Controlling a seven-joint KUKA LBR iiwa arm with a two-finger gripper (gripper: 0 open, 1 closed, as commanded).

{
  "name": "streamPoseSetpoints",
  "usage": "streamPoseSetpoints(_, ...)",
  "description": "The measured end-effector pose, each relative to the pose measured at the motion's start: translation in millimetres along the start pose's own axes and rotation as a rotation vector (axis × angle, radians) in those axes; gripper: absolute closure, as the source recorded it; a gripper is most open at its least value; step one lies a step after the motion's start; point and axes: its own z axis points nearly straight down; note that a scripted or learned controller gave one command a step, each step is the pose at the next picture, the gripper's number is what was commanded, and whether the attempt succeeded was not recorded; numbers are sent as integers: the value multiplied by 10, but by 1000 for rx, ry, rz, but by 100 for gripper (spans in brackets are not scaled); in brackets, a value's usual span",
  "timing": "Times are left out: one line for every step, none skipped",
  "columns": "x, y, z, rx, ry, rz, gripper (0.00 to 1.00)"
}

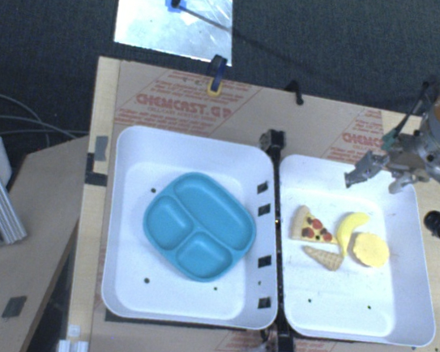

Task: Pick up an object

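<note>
In the right bin [346, 321] lie a toy pizza slice [311, 226], a yellow banana [349, 229], a round pale-yellow piece [371, 250] touching the banana, and a tan waffle cone [322, 259]. My gripper [377, 180] hangs above the far part of this bin, behind the banana and apart from every item. Its two grey fingers [357, 175] are spread, so it is open with nothing between them.
A blue divided plate [199, 225] fills the middle of the left bin [122, 279]. A black hinge strip [271, 228] runs between the bins. The right bin's near half is bare white floor.
</note>
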Motion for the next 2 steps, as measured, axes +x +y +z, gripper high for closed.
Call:
streamPoseSetpoints(-5, -264, 1350, 14, 3, 2, 0)
streamPoseSetpoints(272, 57, 1978, 2, 2, -4, 0)
